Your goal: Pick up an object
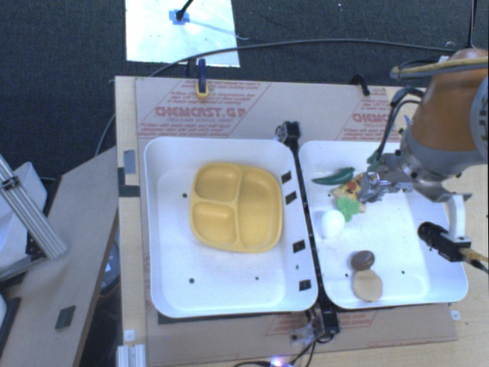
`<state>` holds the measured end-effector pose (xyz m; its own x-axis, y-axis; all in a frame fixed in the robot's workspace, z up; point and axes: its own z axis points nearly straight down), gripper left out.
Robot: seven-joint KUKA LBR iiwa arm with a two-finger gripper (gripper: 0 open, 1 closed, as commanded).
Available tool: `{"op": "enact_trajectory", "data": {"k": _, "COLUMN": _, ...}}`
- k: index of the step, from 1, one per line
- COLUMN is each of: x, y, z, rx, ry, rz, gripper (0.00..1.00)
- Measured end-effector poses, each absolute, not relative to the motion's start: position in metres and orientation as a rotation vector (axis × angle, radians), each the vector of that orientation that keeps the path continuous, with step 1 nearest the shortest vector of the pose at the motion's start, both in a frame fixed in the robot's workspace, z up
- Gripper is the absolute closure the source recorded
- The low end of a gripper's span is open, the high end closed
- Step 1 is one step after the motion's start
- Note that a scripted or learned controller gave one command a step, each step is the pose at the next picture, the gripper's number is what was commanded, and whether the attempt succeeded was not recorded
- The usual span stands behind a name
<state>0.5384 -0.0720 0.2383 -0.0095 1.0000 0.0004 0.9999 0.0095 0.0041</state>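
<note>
Over the right bin (447,281), the hand (369,186) crowds a green and yellow toy cluster (346,193); whether it grips I cannot tell. Below that cluster lie a white egg (332,223), brown pebble (362,260), tan disc (367,285), with bare floor beside them

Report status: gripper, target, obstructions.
Gripper low in right bin, at the yellow-green toy. Nothing seen held. White egg close beside.
</note>
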Motion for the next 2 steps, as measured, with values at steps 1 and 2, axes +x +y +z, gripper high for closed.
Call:
{"op": "enact_trajectory", "data": {"k": 1, "x": 0.550, "y": -0.021, "z": 0.246, "rx": 2.210, "ry": 2.231, "rz": 0.005, "gripper": 1.00}}
{"op": "enact_trajectory", "data": {"k": 2, "x": 0.556, "y": 0.035, "z": 0.243, "rx": 2.210, "ry": 2.230, "rz": 0.004, "gripper": 1.00}}
